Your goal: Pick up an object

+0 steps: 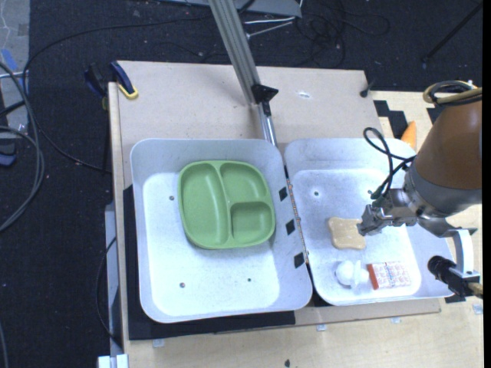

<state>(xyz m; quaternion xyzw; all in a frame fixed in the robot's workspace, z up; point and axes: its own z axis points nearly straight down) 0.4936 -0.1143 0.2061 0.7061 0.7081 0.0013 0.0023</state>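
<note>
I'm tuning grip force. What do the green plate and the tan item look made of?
Plate: probably hard moulded plastic, matte green, with smooth raised dividers. Tan item: looks like a toy bread slice, foam or soft plastic; too small to tell which.

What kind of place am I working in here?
Likely a robotics lab: two white bins on a plywood bench, cables across a dark floor, and a metal camera pole overhead.
</note>
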